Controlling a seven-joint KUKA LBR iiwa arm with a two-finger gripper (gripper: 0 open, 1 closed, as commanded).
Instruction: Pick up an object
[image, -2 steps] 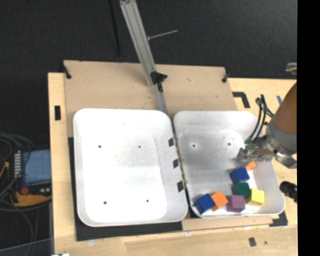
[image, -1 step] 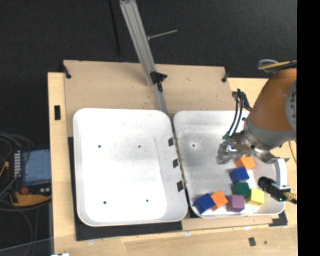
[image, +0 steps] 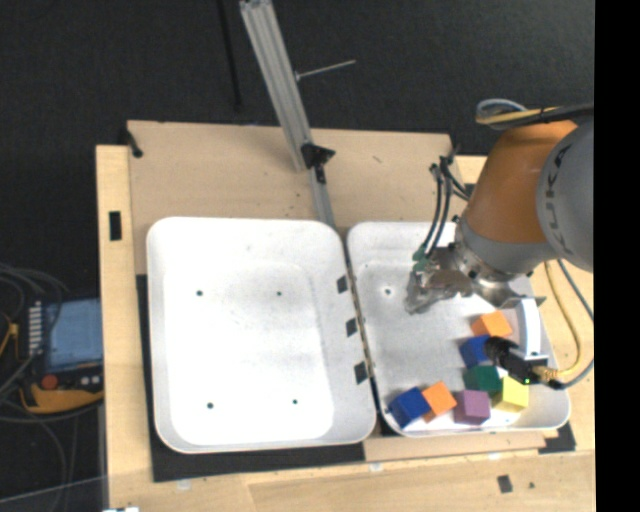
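- Pincer (image: 424, 293): hangs low over the upper middle of the right bin (image: 385, 250); whether its fingers are apart or together cannot be told, and no object is seen between them.
- Arm (image: 520, 200): grey with an orange band, directly above-right of the pincer.
- Candidate objects — all below-right of the pincer, well apart from it: orange block (image: 493, 324), blue block (image: 473, 351), green block (image: 484, 379), yellow block (image: 514, 392).
- Along the bin's near edge, further below the pincer: blue cube (image: 409, 405), orange cube (image: 439, 398), purple cube (image: 472, 406).
- Left bin (image: 245, 330): to the pincer's left.
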